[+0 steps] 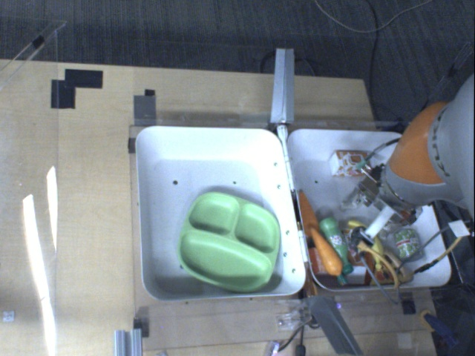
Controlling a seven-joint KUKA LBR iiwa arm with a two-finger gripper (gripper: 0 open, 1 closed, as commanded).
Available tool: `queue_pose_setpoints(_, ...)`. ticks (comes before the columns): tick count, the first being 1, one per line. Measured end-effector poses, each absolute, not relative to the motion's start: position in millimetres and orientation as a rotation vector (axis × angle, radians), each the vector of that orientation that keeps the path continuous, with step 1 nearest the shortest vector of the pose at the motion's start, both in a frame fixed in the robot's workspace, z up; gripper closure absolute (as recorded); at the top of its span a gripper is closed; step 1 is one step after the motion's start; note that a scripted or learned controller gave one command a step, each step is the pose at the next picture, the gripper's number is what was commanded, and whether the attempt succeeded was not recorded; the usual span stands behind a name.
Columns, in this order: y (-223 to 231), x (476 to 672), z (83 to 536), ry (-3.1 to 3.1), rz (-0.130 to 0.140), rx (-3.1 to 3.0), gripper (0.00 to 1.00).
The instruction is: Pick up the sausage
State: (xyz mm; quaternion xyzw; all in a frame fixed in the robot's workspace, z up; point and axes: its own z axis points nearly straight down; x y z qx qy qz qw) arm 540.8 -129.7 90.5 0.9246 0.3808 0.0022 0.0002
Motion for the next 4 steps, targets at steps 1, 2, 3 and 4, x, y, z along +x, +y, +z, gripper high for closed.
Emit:
queue_pose_setpoints(1,-129,543.0,102,1.196,0.015,2.904,1.00)
queue_pose_setpoints(2,-129,543.0,102,1.196,0.015,2.904,0.00)
queue_pose_setpoints(3,-186,604.3,87,1.323,0.008,2.845,0.00)
queue_pose_setpoints(4,-194,642.1,89,1.195,-0.045,2.938,0.00)
